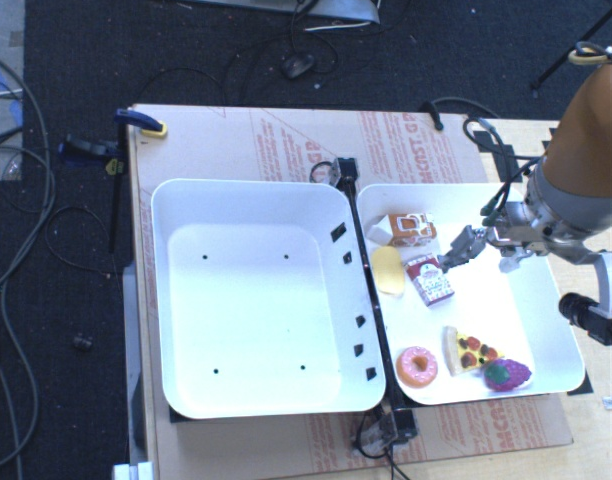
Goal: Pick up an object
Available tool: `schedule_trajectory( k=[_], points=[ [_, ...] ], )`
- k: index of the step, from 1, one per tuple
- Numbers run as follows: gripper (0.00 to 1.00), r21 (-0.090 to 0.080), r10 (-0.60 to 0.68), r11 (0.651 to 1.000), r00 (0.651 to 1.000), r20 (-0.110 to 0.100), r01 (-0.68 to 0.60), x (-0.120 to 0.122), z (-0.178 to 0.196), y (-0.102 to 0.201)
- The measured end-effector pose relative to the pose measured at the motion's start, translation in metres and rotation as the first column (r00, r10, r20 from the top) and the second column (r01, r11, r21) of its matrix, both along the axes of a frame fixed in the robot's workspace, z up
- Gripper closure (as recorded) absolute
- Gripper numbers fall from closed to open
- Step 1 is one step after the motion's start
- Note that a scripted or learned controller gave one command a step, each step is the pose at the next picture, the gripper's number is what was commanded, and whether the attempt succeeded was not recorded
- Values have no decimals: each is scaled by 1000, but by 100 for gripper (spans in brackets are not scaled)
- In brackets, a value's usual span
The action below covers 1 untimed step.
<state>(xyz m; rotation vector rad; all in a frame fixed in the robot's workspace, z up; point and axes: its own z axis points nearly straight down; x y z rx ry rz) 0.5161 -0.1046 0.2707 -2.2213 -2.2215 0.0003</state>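
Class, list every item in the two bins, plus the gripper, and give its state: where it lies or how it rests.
Gripper: above the red carton, holding nothing.
Orange carton: lying in the right bin, far end.
Red carton: lying flat, mid-bin.
Yellow piece: flat beside the divider.
Doughnut: flat, near end.
Pizza slice: flat, touching the purple grapes.
Left bin: upright.
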Motion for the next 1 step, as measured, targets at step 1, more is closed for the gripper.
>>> schedule_trajectory(
  k=[1],
  points=[
    [0,-1,-3,1000,1000,-1,3,64,-20,-59]
  ],
)
